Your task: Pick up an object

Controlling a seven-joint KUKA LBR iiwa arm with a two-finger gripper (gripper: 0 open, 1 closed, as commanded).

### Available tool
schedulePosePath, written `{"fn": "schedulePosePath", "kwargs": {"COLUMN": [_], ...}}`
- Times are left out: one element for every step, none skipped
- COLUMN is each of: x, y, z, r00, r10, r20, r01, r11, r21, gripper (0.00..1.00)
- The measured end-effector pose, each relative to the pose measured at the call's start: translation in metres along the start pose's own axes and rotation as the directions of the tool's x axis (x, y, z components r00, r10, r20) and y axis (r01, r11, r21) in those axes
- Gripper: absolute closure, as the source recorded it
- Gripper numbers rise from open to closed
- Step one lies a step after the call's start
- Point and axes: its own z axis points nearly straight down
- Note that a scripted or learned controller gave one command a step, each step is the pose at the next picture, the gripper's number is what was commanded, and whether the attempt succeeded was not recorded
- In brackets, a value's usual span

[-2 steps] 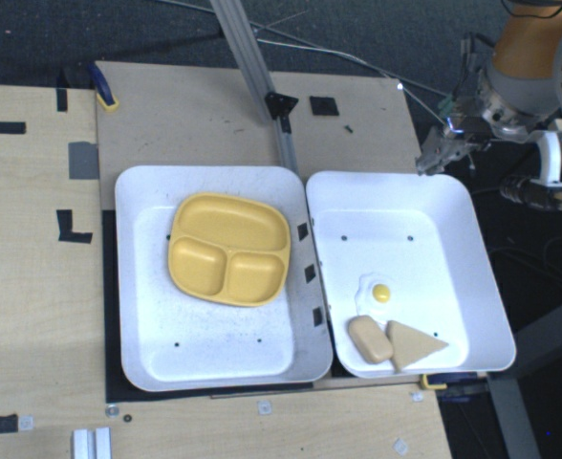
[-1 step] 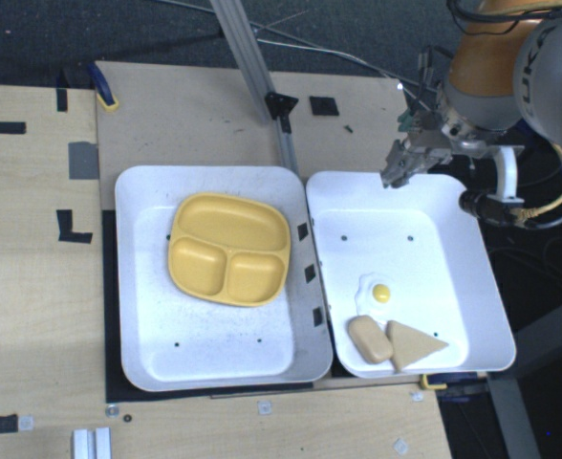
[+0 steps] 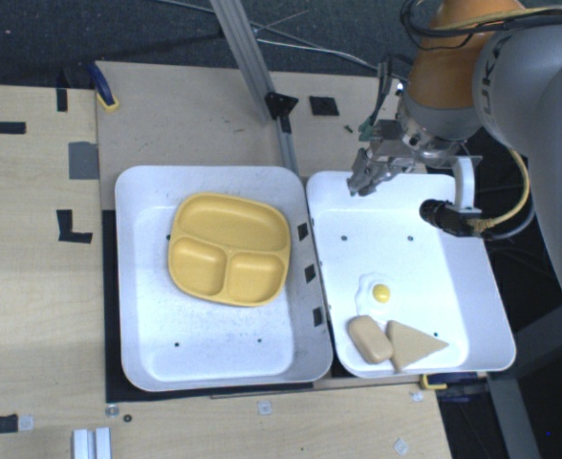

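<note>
In the right bin (image 3: 472, 285) lie a toy fried egg (image 3: 374, 295), a tan bread roll (image 3: 366, 338) and a tan wedge of bread (image 3: 414, 343), all near its front edge. My gripper (image 3: 363, 182) hangs over the bin's back left corner, well apart from those objects. Nothing shows between its fingers, and the view does not reveal how far apart they stand. In the left bin (image 3: 147, 333) rests a yellow divided plate (image 3: 229, 249).
A slanted metal pole (image 3: 252, 55) rises from behind the bins' shared edge. Black clips (image 3: 312, 273) sit along the divider between the bins. A black cable and connector (image 3: 448, 214) hang over the right bin's back right part.
</note>
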Motion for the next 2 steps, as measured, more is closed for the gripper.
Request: {"fn": "schedulePosePath", "kwargs": {"x": [0.051, 0.108], "y": [0.006, -0.008], "z": [0.004, 0.003], "r00": [1.0, 1.0], "r10": [-0.001, -0.002], "r20": [0.0, -0.001], "r01": [0.001, 0.002], "r11": [1.0, 1.0], "r21": [-0.001, 0.0], "gripper": [1.0, 1.0]}}
